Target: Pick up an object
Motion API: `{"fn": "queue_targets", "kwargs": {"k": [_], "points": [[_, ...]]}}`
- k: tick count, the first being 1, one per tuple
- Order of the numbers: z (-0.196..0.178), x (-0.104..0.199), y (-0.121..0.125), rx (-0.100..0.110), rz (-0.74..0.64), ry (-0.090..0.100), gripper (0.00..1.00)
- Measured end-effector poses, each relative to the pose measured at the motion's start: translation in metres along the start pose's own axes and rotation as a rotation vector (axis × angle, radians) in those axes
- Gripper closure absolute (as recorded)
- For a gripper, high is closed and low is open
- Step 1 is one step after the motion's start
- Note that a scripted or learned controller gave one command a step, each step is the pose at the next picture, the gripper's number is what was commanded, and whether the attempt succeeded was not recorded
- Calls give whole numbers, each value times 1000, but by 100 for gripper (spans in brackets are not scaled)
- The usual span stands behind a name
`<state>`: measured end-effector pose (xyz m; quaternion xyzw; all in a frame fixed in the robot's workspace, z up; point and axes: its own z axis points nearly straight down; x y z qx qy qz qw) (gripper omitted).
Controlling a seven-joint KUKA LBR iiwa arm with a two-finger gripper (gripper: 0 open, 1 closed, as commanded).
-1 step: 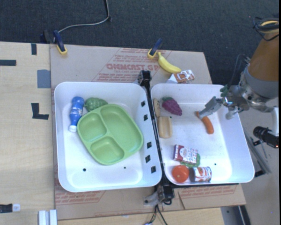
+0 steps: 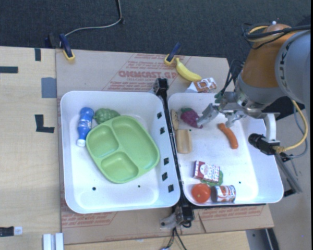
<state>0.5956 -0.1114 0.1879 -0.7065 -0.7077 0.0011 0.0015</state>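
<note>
Two white bins (image 2: 73, 155): one green tray (image 2: 122, 147), one bottle (image 2: 85, 123).

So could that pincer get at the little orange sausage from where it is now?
Probably yes. The pincer hangs over the right bin, and the orange sausage lies just beside it on bare floor, nothing on top and clear of its neighbours.

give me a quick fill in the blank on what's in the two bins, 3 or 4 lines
1. The green divided tray lies in the ____ bin.
2. The blue bottle lies beside the tray, in the ____ bin.
3. The tomato sits next to a small ____ in the right bin.
4. The banana lies ____ the bins, on the cardboard.

Missing words: left; left; can; outside
</note>
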Motion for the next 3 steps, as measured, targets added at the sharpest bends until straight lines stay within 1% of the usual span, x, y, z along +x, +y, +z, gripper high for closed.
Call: {"fn": "queue_targets", "kwargs": {"k": [1, 2, 3], "points": [[102, 16, 49, -8, 2, -5, 0], [102, 4, 72, 0, 0, -4, 0], [92, 6, 73, -3, -1, -4, 100]]}}
